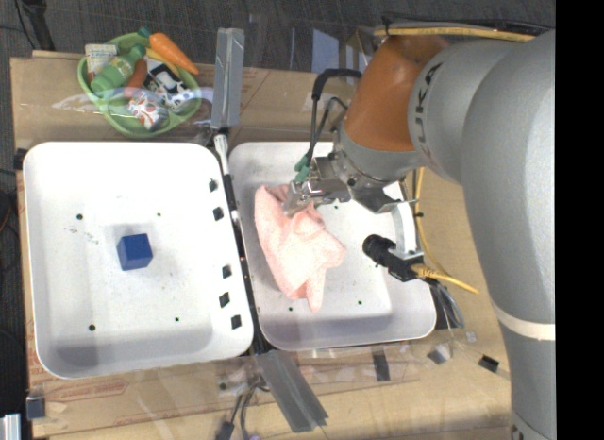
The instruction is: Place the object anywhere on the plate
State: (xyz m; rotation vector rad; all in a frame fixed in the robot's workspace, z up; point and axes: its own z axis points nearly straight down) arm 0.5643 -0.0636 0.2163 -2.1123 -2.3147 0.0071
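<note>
A crumpled pink cloth (297,249) lies in the right white bin (406,320), spread from its upper left toward its middle. My gripper (300,193) is down at the cloth's upper end, touching or just above it, and the cloth bunches up toward it there. The grey arm with its orange band (392,98) reaches in from the right and hides the bin's far right part. A small blue cube (135,250) sits alone in the left white bin (57,334), left of centre.
A green bowl (142,125) full of toy food, including an orange carrot, stands on the bench behind the left bin. A black fitting with a yellow cable (396,257) hangs over the right bin's right side.
</note>
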